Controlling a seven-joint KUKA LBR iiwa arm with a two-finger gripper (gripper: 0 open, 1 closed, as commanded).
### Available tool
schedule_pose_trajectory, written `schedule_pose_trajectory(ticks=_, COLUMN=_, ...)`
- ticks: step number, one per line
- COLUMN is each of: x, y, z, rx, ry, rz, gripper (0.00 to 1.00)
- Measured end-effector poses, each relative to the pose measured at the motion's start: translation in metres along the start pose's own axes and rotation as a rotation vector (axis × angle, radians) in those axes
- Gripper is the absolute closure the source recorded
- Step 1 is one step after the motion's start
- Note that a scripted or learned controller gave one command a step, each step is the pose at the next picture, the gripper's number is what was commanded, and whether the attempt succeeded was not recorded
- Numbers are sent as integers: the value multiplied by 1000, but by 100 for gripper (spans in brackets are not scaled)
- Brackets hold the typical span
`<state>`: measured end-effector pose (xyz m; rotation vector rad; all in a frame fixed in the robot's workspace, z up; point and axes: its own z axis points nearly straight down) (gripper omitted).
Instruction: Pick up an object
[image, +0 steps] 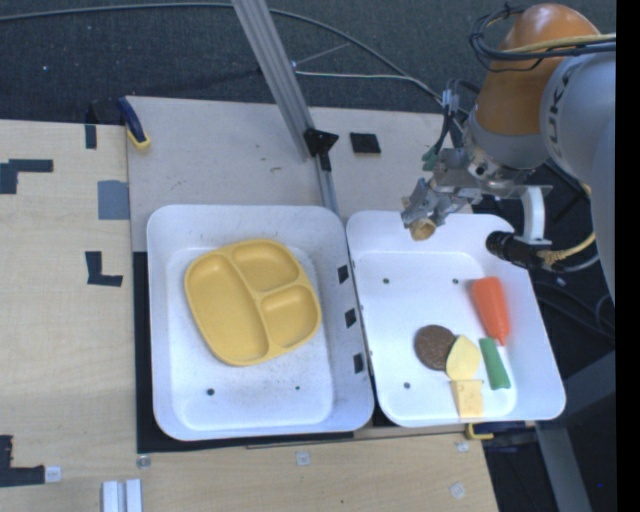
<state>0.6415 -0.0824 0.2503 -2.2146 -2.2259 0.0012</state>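
My gripper (423, 222) hangs over the far left corner of the right bin (400, 300), raised above its floor. A small tan piece (423, 231) shows between the fingertips, and the fingers are shut on it. Near the bin's right side lies an orange carrot (490, 308). Toward the front sit a brown round cookie (434, 346), a pale yellow piece (463, 358) overlapping it, a green stick (493, 363) and a yellow block (468, 398).
The left bin (190, 400) holds a yellow divided plate (252, 300). A slanted metal pole (290, 90) rises behind the bins. The arm's grey body and black cables (530, 250) crowd the right bin's far right corner.
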Motion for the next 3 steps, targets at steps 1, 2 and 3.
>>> schedule_pose_trajectory(ticks=1, x=57, y=-9, z=0, rx=1, ry=0, rz=-1, gripper=100)
schedule_pose_trajectory(ticks=2, x=112, y=-12, z=0, rx=1, ry=0, rz=-1, gripper=100)
schedule_pose_trajectory(ticks=3, x=154, y=-18, z=16, rx=2, ry=0, rz=0, gripper=100)
